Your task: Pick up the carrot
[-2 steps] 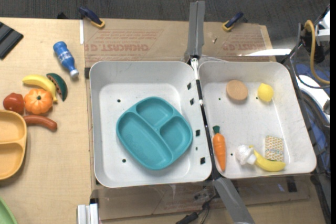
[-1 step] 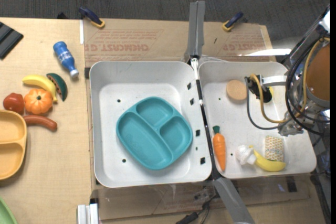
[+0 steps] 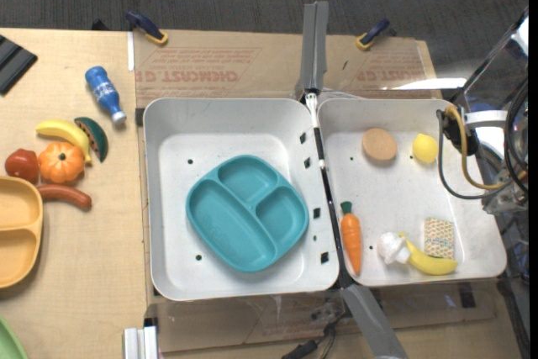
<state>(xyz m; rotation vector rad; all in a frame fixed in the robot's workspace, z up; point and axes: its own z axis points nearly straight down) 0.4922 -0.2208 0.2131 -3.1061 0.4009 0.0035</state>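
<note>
Your carrot (image 3: 350, 242) lies in the right bin (image 3: 471, 181), along its left wall near the front corner, green top pointing toward the back and orange tip toward the front edge. Just to its right you have a small white item (image 3: 390, 247), touching the near end of a banana (image 3: 430, 261) that curves along the front of the bin, and a beige patterned block (image 3: 439, 237) sits right behind that banana. Toward the back of the same bin a round tan disc (image 3: 380, 145) and a lemon (image 3: 425, 149) rest a little apart from each other, well clear of the carrot. In the left bin (image 3: 168, 181) you see a teal divided plate (image 3: 246, 212) lying flat near the middle. Out on the bench to the left sit a blue bottle (image 3: 105, 93), a second banana (image 3: 64, 134), a small pumpkin (image 3: 60, 162), a tomato (image 3: 22, 165), a sausage (image 3: 64, 196) and an orange-yellow tray (image 3: 17, 235). At the right edge you can make out cables and part of the arm (image 3: 504, 155); the claw's state cannot be told from here.
</note>
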